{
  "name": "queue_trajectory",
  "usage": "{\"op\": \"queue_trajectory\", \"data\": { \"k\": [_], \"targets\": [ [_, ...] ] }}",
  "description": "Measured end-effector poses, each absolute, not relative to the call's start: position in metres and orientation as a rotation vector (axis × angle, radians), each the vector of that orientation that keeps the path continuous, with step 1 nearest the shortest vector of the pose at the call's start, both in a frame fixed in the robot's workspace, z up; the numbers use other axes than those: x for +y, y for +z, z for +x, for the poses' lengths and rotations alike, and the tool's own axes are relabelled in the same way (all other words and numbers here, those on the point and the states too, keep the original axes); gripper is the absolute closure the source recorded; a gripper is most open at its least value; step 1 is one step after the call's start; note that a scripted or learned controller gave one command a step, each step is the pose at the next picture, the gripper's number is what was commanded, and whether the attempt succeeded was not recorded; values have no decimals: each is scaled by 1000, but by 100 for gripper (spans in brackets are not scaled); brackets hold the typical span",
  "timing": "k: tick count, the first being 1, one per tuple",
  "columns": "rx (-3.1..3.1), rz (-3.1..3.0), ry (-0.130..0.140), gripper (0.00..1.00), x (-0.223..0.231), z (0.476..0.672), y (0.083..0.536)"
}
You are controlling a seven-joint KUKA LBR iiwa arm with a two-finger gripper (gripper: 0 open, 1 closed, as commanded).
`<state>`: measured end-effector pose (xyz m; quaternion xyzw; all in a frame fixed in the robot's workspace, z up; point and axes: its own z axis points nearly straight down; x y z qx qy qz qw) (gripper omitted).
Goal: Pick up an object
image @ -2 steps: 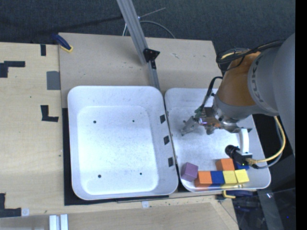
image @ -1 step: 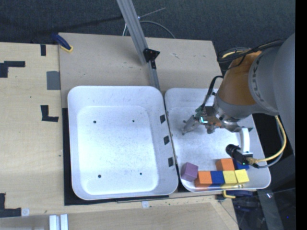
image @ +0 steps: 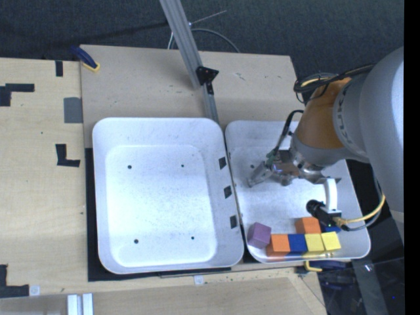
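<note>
Jaws (image: 260,174) blurred, seemingly bare, above right bin (image: 262,133).

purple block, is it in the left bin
No, the purple block lies in the right bin, at the left end of the row of blocks along its near edge.

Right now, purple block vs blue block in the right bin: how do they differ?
The purple block sits apart at the left end, turned askew; the blue block is packed square in the row, touching orange and yellow neighbours. Purple looks slightly larger and paler; blue is saturated. Both are small cubes lying near the front wall of the right bin.
</note>
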<state>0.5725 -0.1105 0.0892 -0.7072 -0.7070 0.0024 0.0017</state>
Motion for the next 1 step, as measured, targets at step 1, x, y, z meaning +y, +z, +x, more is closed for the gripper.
{"op": "queue_trajectory", "data": {
  "k": [1],
  "targets": [
    [-2219,-2218,5,0,-93,549,91]
  ]
}}
